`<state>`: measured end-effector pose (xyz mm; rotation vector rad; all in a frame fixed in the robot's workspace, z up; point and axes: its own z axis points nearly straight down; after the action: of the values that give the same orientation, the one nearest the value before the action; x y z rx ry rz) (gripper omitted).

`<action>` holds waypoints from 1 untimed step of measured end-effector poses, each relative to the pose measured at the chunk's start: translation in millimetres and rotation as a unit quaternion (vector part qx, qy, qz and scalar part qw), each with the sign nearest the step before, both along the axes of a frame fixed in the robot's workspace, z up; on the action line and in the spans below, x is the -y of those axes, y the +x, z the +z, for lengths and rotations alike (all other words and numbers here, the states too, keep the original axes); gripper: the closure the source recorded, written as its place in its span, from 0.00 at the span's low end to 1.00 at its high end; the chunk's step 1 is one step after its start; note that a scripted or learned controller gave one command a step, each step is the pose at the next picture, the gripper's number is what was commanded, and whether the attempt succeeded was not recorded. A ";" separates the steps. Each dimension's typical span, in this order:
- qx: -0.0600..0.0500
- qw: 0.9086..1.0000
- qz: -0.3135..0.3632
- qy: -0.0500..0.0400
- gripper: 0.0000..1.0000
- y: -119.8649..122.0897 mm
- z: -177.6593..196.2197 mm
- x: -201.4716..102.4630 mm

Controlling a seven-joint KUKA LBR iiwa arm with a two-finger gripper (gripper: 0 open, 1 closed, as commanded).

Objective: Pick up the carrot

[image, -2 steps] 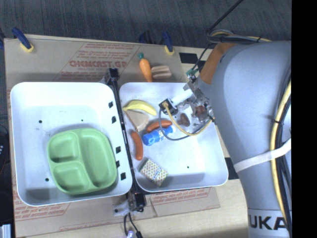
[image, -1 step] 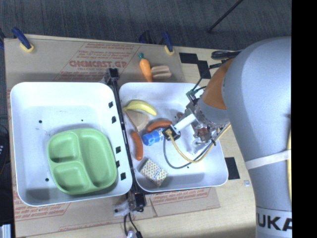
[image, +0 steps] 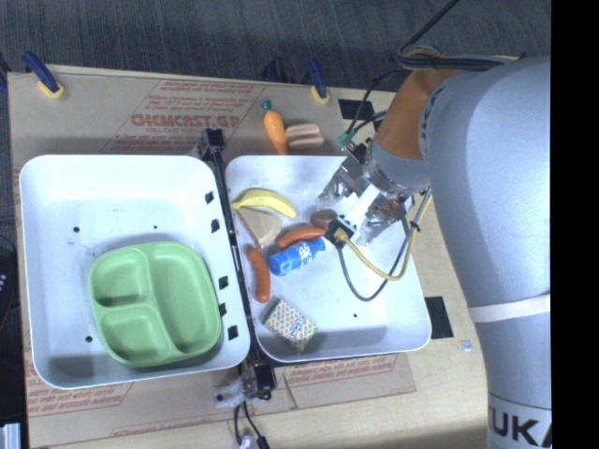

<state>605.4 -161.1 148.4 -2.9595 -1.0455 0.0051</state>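
Note:
The carrot (image: 274,130) is orange with a small green top. It lies on the cardboard just behind the right bin (image: 402,318), outside it, beside a tan block (image: 304,137). My gripper (image: 343,215) hangs low over the right bin's middle right, in front of and to the right of the carrot. Its tip is close to a small brown thing (image: 323,218) and the end of a red sausage (image: 299,236). Wrist cables hide the tip, and I see nothing held in it.
The right bin also holds a banana (image: 262,198), a tan bread slice (image: 263,223), a blue bottle (image: 297,256), an orange stick-shaped piece (image: 258,274) along the left wall and a patterned box (image: 289,325). A green divided plate (image: 154,302) sits in the left bin (image: 56,195).

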 end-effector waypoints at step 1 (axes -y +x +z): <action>-0.002 0.992 -0.129 0.000 0.00 -4.7 -57.4 -38.5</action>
<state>600.7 -122.6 91.0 -3.0675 -0.6540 0.0111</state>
